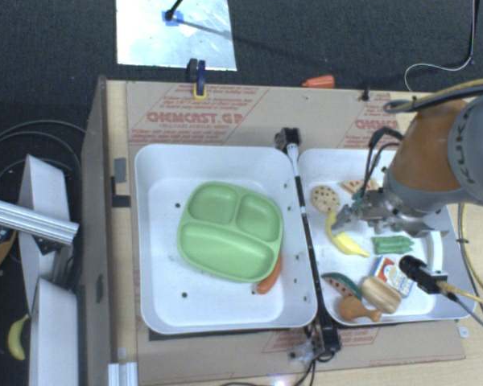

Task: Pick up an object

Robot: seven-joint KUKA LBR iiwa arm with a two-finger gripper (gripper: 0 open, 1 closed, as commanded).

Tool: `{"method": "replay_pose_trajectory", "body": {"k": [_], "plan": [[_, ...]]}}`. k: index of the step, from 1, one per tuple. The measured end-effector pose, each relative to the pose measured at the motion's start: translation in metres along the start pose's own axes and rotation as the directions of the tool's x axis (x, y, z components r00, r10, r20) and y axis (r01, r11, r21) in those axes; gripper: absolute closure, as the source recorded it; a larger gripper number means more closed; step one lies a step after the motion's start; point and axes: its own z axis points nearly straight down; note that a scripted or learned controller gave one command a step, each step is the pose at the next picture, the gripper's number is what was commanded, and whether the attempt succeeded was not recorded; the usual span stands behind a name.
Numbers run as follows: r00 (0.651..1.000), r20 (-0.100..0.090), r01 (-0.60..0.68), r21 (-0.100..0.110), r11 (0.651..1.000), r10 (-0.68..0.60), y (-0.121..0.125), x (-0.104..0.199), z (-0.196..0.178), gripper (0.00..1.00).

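The left bin holds a green plate with three parts. An orange carrot peeks out from under the plate's near right edge.

The right bin holds many small toys. A round cookie lies at the far left. Near it is a yellow banana. A green toy lies just right of the banana. At the near side are a dark green pepper, a brown chicken leg, a tan block and a small box.

The tool hangs low over the right bin, just above the banana. It looks dark and blurry, so I cannot tell if it is open or closed.
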Motion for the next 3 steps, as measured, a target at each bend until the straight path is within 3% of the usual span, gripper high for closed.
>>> {"method": "replay_pose_trajectory", "body": {"k": [1, 2, 3], "plan": [[1.000, 0.001, -0.004, -0.006, 1.000, 0.004, 0.000, -0.006, 0.044, 0.00], [1.000, 0.001, -0.003, -0.010, 1.000, 0.003, 0.002, -0.006, 0.031, 1.00], [1.000, -0.001, 0.008, -0.018, 1.000, -0.008, 0.027, 0.074, -0.065, 1.00]]}}
